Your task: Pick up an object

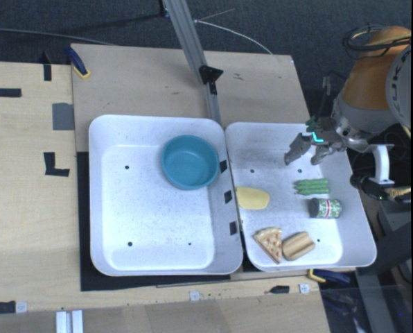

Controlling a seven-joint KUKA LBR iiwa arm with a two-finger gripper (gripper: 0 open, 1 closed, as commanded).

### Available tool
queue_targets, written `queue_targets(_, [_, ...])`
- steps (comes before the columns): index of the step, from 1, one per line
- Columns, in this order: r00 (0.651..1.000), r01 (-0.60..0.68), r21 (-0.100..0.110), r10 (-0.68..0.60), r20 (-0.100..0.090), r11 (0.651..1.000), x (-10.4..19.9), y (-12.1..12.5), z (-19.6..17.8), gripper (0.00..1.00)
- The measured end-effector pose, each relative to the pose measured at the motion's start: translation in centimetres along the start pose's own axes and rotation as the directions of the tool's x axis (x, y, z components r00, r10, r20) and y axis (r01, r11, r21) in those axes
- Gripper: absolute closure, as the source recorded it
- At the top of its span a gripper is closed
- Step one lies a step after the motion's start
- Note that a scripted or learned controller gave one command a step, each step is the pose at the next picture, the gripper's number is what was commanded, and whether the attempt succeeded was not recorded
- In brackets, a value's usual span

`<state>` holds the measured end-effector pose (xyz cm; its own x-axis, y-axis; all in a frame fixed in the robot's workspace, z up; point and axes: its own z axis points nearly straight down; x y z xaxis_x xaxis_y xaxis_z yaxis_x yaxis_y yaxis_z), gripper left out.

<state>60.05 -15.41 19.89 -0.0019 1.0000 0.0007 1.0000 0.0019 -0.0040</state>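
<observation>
Gripper (305, 151): over the right bin's upper right area, fingers spread apart, nothing between them, touching none of the items.
Arm: in from the right, orange band (373, 75) above the wrist, past the bin's right rim.

Near edge: pizza slice (269, 244) and bread roll (298, 245) side by side, touching or nearly so, close to the right bin's front wall.
Right side, a little farther: small can (324, 208) on its side, near the right wall.
Just beyond the can: green beans (312, 186), lying crosswise, directly below the gripper in the view and the nearest item to it.
Left of those: yellow lemon-like piece (252, 198), close to the wall shared with the left bin, well apart from the fingers.

Open room: bare white floor of the right bin (262, 151) across its upper half, around and left of the gripper.
Left bin (123, 214): blue bowl (190, 161) upright in the upper right part, near the shared wall; bare floor over the rest.
Far edge: slanted grey pole (189, 40) down to the gap between the bins.
</observation>
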Motion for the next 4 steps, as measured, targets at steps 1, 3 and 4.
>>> queue_targets(1, [1.000,0.000,-0.002,0.000,0.000,1.000,0.0,0.1,-0.1,0.00])
queue_targets(3, [1.000,0.000,-0.004,0.000,0.003,1.000,-0.1,0.8,11.2,0.00])
queue_targets(4, [1.000,0.001,-0.005,-0.001,0.003,1.000,-0.1,0.9,9.9,1.00])
